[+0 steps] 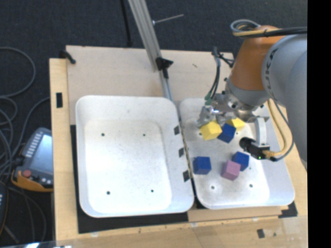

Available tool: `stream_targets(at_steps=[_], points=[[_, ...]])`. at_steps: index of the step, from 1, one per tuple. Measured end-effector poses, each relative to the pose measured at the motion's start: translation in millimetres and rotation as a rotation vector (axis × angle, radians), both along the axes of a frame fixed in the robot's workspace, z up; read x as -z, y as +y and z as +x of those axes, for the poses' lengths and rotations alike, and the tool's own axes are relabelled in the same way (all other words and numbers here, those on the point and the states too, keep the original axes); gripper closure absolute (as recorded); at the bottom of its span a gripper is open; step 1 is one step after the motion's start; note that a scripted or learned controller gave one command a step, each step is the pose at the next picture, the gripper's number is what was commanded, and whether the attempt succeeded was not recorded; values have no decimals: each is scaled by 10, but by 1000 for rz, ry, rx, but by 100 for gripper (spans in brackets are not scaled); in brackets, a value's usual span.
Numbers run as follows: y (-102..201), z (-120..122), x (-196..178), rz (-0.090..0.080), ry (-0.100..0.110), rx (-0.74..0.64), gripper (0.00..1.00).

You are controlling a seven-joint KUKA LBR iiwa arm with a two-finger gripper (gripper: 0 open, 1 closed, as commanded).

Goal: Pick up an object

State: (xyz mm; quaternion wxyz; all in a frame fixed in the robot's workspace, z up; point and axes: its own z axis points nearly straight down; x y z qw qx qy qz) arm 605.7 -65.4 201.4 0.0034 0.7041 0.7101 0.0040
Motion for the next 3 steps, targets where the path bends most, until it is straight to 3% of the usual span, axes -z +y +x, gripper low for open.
stream_targets(at_steps=[1,2,3], points=[[-406,-213,400,-4,14,12,100],[199,-798,31,0,9,3,100],[975,-1156,-233,3,9,-2,100]])
